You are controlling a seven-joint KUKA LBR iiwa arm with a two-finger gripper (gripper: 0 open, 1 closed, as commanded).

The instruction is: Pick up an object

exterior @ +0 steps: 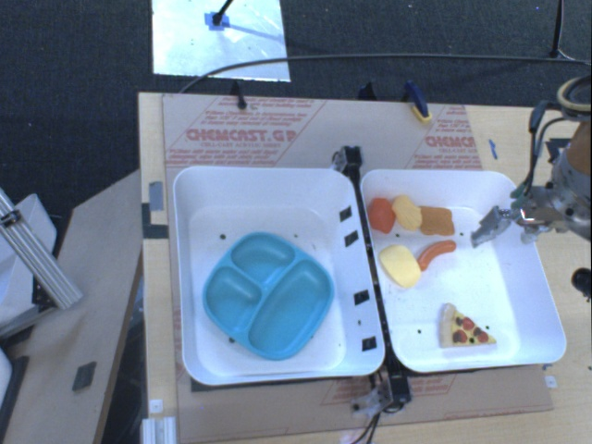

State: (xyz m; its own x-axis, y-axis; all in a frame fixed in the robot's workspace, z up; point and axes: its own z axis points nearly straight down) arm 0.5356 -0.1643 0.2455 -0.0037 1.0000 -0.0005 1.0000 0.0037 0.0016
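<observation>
The right bin (541, 289) holds several toy foods. A red tomato (381, 215), a yellow piece (407, 212) and a brown bread slice (437, 220) lie in a row at its back. In front of them are a red sausage (437, 252) and a yellow wedge (400, 266), with a pizza slice (465, 328) near the front. My gripper (507, 231) hangs over the bin's right part, right of the bread and sausage. It is open with nothing between its fingers.
The left bin (199, 248) holds a blue divided plate (268, 294). A black divider (363, 248) runs between the bins. Clamps (418, 102) and cables sit at the bench's back edge. A metal frame (32, 257) stands at the far left.
</observation>
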